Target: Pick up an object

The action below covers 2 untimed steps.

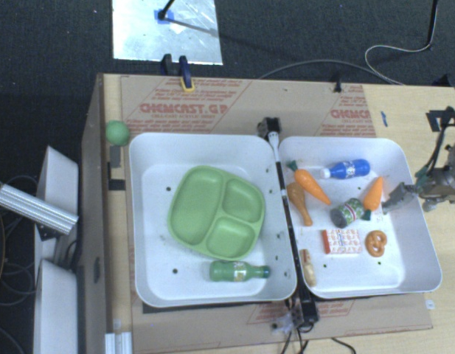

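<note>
while beside hand (399,195), carrot (374,193)

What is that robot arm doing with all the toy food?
The robot arm's gripper is reaching in from the right, over the edge of the right bin. It is near a small orange carrot and a dark green can, but it isn't holding anything yet. That bin also has a blue bottle, a bigger carrot, a pretzel and a red and white packet. The left bin holds a green divided plate and a green bottle.
</note>
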Available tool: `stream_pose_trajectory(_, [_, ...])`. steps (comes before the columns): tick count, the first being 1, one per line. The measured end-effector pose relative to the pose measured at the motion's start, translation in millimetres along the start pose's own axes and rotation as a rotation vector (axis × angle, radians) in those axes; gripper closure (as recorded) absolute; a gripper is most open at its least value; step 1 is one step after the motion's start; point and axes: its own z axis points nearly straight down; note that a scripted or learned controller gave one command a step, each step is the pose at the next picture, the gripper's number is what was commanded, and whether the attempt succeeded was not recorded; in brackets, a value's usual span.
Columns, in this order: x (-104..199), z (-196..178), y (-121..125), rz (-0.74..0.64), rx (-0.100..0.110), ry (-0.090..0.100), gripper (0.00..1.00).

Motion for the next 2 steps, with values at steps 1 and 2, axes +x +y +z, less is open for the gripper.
stream_pose_trajectory(1, [8.9, 145.9, 29.6, 0.000, 0.000, 0.000, 0.00])
stream_pose_trajectory(2, [8.4, 135.1, 30.5, 0.000, -0.002, -0.001, 1.00])
